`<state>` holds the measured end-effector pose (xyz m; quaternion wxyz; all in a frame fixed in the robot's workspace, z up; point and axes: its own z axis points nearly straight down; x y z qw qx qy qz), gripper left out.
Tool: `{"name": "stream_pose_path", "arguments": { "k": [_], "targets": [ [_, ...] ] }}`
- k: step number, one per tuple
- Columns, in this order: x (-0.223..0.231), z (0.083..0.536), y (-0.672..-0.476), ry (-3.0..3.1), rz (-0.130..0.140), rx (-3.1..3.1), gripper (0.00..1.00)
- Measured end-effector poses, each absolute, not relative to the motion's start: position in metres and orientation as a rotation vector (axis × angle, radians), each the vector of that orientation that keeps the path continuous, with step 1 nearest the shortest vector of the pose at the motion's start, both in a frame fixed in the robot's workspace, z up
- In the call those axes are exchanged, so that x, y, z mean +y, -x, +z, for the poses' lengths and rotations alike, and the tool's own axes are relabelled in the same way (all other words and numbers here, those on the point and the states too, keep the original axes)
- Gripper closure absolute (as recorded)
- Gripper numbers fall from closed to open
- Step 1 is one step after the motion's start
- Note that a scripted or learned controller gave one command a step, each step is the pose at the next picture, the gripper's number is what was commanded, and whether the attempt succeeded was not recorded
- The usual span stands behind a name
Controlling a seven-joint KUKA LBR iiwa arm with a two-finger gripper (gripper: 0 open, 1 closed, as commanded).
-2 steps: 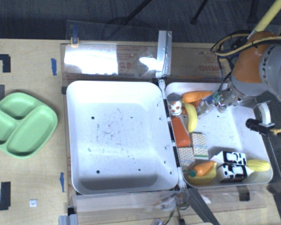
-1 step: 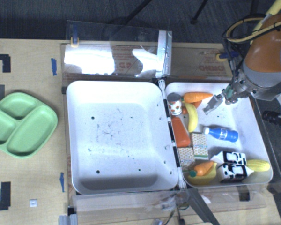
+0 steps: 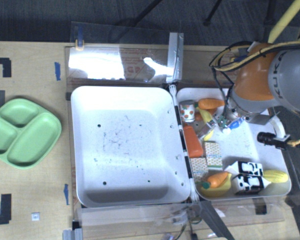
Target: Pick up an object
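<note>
Pincer: the pincer (image 3: 224,120) sits low in the right bin (image 3: 275,156), at about 11 o'clock of that bin. Whether it is open or closed cannot be told; no object is seen in its hold.
Arm: the arm (image 3: 270,79) enters from 2 o'clock and covers the bin's upper right part.
Objects: all lie in the right bin. A cup (image 3: 188,111) and a carrot (image 3: 210,104) at 11 o'clock; a banana (image 3: 205,115) just beside the pincer; an orange block (image 3: 192,140) along the 9 o'clock wall; a patterned box (image 3: 213,153) next to it; a second carrot (image 3: 216,180) at 7 o'clock; a black-and-white box (image 3: 248,175) at 6 o'clock; a yellow piece (image 3: 275,176) at 5 o'clock.
Nearest candidate: the banana, judged from its place by the pincer.
Handling: all appear to be light toy food. The banana and carrots look smooth, rounded and likely slippery; a hold across the narrow middle would suit. The blocks look stiff and flat-sided, the easier grip. Nothing looks fragile.
Crowding: items at 9 to 11 o'clock touch or nearly touch, leaving little room beside them.
Left bin: the left bin (image 3: 125,144) holds nothing seen to pick.
Table: a green tray (image 3: 23,132) lies at 9 o'clock on the table (image 3: 30,194), well apart.
Hidden: small blue and white parts at the pincer cannot be told from an object. The bin corner under the arm is covered.
</note>
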<state>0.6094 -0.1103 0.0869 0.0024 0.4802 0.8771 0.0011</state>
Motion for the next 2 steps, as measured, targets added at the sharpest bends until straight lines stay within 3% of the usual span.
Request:
{"name": "stream_pose_path", "arguments": {
  "k": [1, 2],
  "targets": [
    [-0.112, 0.100, -0.612, -1.507, 0.008, 2.742, 1.00],
    [-0.071, 0.185, -0.594, -1.666, 0.002, 2.660, 1.00]
  ]
}}
